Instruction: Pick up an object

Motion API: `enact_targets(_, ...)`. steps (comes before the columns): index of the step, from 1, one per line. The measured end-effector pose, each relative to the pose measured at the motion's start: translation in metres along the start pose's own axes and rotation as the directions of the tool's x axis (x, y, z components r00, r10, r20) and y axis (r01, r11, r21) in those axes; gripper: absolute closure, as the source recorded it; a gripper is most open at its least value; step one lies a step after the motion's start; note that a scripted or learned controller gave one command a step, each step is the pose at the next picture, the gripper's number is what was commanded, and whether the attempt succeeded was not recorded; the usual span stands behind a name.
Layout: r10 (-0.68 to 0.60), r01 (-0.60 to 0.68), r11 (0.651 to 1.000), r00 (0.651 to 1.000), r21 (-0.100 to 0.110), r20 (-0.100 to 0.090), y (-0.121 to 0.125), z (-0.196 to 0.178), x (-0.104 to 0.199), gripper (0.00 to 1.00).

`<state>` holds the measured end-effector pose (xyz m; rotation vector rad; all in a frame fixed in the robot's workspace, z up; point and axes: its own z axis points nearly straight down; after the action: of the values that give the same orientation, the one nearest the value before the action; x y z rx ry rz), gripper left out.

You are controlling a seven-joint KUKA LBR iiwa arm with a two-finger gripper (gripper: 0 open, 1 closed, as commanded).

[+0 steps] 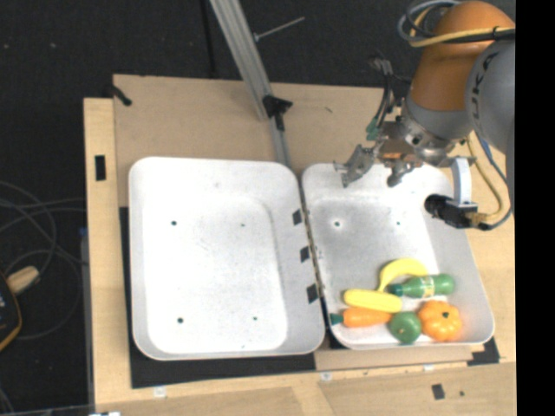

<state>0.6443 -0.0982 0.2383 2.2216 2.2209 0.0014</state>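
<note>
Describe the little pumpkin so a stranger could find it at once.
Look in the right-hand white bin, at the pile of toy food in its near corner. The pumpkin sits at the pile's right end, beside a green pepper. It is the only round, ribbed orange piece; the orange carrot is long.

Wood bench (199, 115) w/ 2 white bins: left bin (212, 258), right bin (381, 219), side by side.

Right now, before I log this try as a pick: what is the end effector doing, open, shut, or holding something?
End effector: open, fingers spread, nothing between them, over the far end of the right bin.
</note>
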Motion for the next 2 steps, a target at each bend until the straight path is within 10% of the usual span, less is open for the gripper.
enact_targets(2, 0.001, -0.001, 1.0, 1.0, 0.005, 0.0, -0.016, 0.118, -0.006, 0.0)
